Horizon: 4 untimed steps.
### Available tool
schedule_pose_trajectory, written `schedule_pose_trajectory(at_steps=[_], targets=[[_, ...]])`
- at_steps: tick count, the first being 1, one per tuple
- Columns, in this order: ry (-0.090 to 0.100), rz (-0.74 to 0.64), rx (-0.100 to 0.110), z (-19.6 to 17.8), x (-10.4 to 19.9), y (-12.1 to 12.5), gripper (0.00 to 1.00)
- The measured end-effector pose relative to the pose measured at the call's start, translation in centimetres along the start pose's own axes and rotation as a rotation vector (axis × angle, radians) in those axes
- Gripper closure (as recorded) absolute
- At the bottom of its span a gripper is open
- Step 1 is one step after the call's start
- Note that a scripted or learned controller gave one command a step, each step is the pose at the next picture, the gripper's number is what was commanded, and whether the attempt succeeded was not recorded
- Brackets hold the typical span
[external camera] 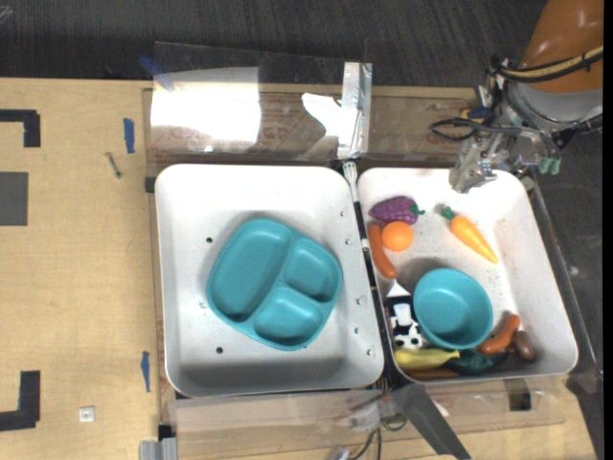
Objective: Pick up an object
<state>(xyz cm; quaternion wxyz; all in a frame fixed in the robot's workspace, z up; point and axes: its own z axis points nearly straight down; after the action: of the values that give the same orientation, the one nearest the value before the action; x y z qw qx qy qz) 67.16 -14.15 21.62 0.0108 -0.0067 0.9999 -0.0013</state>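
My gripper [471,172] hangs over the far right corner of the right bin [551,286], above its back rim, with nothing visible between its fingers. Below it in that bin lie an orange carrot [470,235], a purple grape bunch [396,209], an orange ball [397,237] and a teal bowl [452,307]. Along the bin's near edge sit a yellow banana [426,357], a black-and-white toy [405,326] and a red-brown sausage [503,333]. The carrot is the closest item to the gripper, a little toward the front.
The left bin [182,257] holds a teal divided plate [275,282]. A metal divider [353,113] and clear plastic sheet [249,113] stand behind the bins. The arm's orange band [570,17] sits at the top right. Tan bench [67,257] lies to the left.
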Motion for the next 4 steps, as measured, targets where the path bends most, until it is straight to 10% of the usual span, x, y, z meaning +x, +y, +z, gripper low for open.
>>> schedule_pose_trajectory(at_steps=[1,2,3,4], targets=[[0.013,0.001,-0.002,0.7,0.3,0.0,0.00],[0.009,-0.168,-0.002,11.7,3.2,-1.0,0.00],[0.001,-0.169,-0.001,10.6,3.0,-0.9,1.00],[0.002,-0.354,-0.001,-3.7,0.0,-0.8,1.00]])
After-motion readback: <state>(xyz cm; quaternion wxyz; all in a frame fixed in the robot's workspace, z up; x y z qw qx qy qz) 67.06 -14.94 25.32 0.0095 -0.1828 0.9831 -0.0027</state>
